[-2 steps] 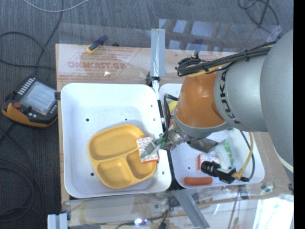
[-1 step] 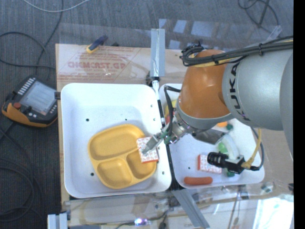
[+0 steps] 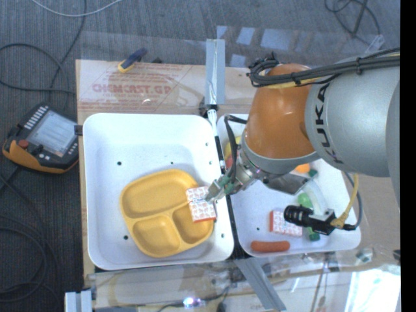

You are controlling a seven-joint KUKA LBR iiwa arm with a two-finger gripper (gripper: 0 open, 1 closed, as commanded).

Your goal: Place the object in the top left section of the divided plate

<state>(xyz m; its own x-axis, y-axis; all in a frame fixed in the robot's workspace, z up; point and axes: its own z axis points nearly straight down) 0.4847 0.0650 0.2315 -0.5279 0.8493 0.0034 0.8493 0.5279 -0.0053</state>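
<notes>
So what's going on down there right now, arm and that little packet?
Gripper over the yellow plate's right edge. Small packet at its tip, above the plate; grip unclear. Nothing blocking.

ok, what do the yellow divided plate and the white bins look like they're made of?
Yellow divided plate: likely moulded plastic, satin finish; uniform colour, rounded ridges, soft highlights. Two shallow white bins, left and right: probably plastic too, smooth and slightly glossy, with rounded corners and a rolled rim. Painted metal can't be excluded.

Glossy yellow divided plate (image 3: 159, 216), probably plastic.
</notes>
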